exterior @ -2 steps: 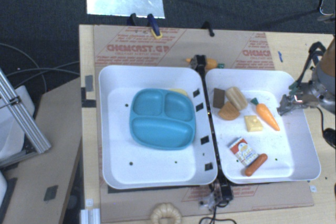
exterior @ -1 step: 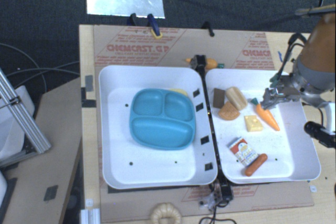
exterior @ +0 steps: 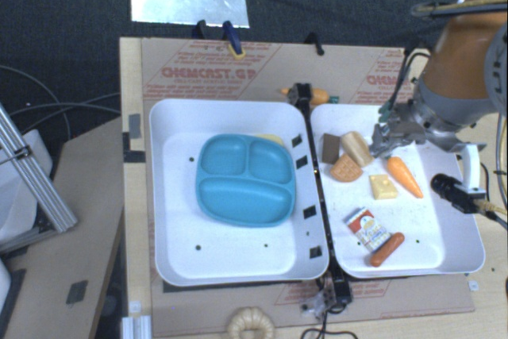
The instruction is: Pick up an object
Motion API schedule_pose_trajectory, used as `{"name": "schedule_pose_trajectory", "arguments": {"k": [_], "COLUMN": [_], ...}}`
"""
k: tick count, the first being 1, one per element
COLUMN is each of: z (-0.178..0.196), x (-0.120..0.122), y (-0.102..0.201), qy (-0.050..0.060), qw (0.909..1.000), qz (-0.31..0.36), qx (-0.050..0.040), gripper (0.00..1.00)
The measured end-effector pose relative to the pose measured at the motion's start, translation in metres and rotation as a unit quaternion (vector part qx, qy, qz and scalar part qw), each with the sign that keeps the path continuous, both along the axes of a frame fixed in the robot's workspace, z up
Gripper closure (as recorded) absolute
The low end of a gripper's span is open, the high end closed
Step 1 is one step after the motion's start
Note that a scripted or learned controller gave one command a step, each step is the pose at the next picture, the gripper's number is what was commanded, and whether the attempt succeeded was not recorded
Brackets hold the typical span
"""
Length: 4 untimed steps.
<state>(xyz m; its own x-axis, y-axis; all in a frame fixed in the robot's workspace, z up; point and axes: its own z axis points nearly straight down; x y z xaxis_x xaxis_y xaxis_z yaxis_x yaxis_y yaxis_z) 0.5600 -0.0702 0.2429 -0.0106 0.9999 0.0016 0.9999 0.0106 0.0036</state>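
Observation:
My gripper [exterior: 386, 137] hangs over the back of the right bin [exterior: 464, 238], just right of a tan bread roll [exterior: 356, 147] and just above the top end of a carrot [exterior: 405, 176]. Nothing shows as held in it. A brown block [exterior: 331, 148] stands left of the roll, with an orange waffle piece [exterior: 346, 169] in front of them. A yellow cheese wedge [exterior: 383, 186] lies beside the carrot. Nearer the front lie a small red and white carton [exterior: 367, 227] and a sausage [exterior: 386, 248].
The left bin [exterior: 176, 246] holds a blue divided plate [exterior: 246, 179] with a pale yellow item [exterior: 273, 139] tucked at its back edge. A black part [exterior: 454, 194] of the arm juts over the right bin's right side. An orange item [exterior: 318, 97] lies behind the bins.

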Motion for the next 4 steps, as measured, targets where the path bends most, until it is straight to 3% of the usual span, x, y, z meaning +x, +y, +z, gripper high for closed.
{"name": "schedule_pose_trajectory", "arguments": {"k": [2,3,4], "z": [-0.026,-0.014,-0.029], "x": [0.023,0.035,0.030], "y": [0.108,0.155,0.171], "qy": [0.001,0.000,0.002], "qw": [1.0000,1.0000,1.0000], "qz": [0.000,-0.001,-0.002], "qx": [0.0000,0.0005,-0.0006], "gripper": [1.00,1.00,1.00]}}
